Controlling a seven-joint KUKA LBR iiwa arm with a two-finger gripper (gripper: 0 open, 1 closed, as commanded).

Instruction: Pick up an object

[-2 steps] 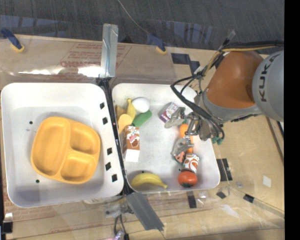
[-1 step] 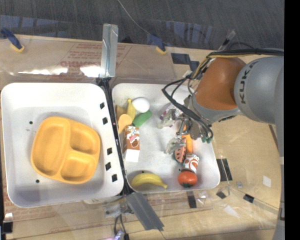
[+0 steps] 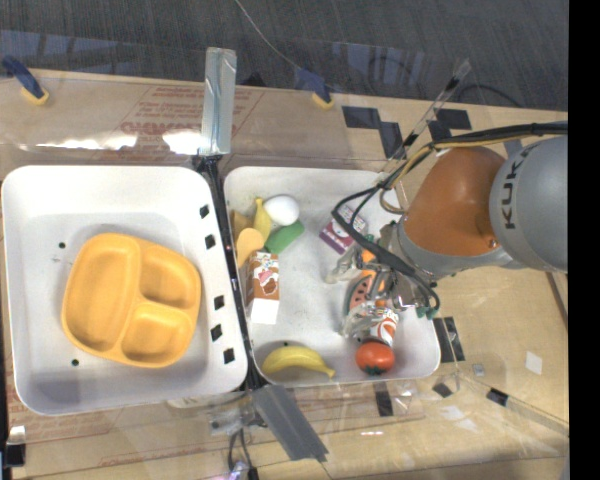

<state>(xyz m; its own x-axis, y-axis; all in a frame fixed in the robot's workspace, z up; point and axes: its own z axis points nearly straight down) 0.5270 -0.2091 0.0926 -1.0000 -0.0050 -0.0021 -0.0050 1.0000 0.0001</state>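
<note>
Two shallow white bins sit side by side on the bench, and the grey arm with its orange band [image 3: 458, 203] reaches from the right into the right-hand bin [image 3: 310, 313]. Its two-finger gripper [image 3: 372, 290] hangs low over that bin's right half, among a tangle of cables, and whether it is apart or together I cannot tell from this slant. Right beneath it lies what may be a watermelon-slice toy [image 3: 361, 293], with a red-and-white can [image 3: 381, 323] just below and a red tomato [image 3: 376, 357] beyond that, by the near wall. Left of the gripper, a red-and-white carton [image 3: 264, 286] lies flat; a yellow banana [image 3: 296, 361] rests below-left. Up-left sit a white egg [image 3: 281, 209] touching a green piece [image 3: 285, 234]. Well apart to the left, a yellow divided plastic tray [image 3: 130, 298] lies in the left-hand bin [image 3: 40, 208].
</note>
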